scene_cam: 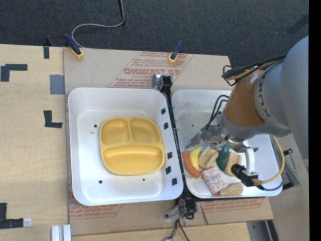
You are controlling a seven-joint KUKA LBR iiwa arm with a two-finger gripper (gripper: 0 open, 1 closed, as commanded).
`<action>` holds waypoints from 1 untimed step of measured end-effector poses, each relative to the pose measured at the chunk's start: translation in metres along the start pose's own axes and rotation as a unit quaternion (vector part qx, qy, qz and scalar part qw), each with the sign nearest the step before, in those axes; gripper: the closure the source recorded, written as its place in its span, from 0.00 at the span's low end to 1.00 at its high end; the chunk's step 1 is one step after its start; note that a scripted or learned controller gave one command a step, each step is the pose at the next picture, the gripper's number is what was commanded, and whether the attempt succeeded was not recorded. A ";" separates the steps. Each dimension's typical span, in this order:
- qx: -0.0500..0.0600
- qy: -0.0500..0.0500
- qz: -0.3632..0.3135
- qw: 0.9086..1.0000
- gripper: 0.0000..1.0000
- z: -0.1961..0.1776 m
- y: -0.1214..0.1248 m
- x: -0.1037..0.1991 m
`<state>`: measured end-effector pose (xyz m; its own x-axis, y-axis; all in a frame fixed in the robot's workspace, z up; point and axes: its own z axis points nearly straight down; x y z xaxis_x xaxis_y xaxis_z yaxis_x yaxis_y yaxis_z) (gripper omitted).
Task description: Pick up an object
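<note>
Camera view looks down on the worktop (30,149), and at its near edge the right bin (190,102) holds a huddle of small toy foods in its near half: a patterned packet (213,179) and a tan ridged piece (232,189) lie closest, then an orange carrot-like piece (190,163), a yellow chunk (195,152), a tan bun-like piece (208,158) and a teal bit (222,157), all touching or nearly so. The gripper (223,144) sits low over the far side of this pile, though the wrist hides its tips, so I cannot tell whether the fingers are open, closed or gripping anything. These pieces look light, smooth and stiff, likely plastic and a bit slippery; the carrot-like one, lying free at the pile's left rim, seems best taken across its narrow middle. Beside it, the left bin (80,185) carries a glossy yellow divided plate (133,145). Beyond both, brown cardboard (100,69) with red lettering is held by two blue-and-yellow clamps (73,45) at the far edge.
</note>
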<state>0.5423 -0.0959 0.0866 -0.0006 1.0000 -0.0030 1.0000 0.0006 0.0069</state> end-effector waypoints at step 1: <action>0.000 0.000 0.000 1.000 1.00 -0.010 0.000 0.000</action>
<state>0.5427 -0.0962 0.0962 -0.0001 1.0000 -0.0030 1.0000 0.0001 0.0073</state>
